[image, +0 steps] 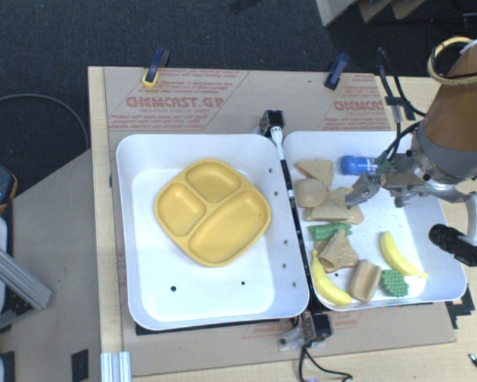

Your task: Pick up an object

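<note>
The gripper [364, 191] hangs low over the right bin [449, 293], near its far edge. Its fingers are open and nothing is between them. Just under it lie tan bread pieces [322, 193], and a blue bottle [356, 165] lies beside it by the far edge. Closer to the near edge are a green bean [330, 231], a small banana [400, 255], a big banana [327, 283], a bread roll [365, 280] and a green block [394, 282]. A yellow plate with three parts [213, 211] sits in the middle of the left bin [142, 293].
</note>
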Controlling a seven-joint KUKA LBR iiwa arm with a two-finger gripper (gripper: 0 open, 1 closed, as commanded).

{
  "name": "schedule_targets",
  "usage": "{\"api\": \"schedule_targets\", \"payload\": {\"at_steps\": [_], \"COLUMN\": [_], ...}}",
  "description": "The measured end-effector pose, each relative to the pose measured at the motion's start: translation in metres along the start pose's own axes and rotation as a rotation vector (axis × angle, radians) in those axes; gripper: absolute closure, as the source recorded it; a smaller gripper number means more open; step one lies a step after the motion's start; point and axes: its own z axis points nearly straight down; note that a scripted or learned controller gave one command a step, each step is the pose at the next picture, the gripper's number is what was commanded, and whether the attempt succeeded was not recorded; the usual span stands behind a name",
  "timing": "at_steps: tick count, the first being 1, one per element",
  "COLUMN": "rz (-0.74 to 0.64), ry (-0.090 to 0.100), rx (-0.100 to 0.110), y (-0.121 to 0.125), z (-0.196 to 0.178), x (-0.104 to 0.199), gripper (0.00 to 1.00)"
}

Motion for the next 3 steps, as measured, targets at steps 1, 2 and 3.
{"api": "schedule_targets", "payload": {"at_steps": [1,2,3], "rz": [-0.003,-0.002,-0.002], "ry": [-0.002,0.0,0.0], "rx": [-0.015,-0.011,-0.008], "y": [0.003,0.01,0.008], "z": [-0.007,0.051,0.113], "x": [0.0,0.001,-0.002], "gripper": [0.0,0.0,0.0]}}
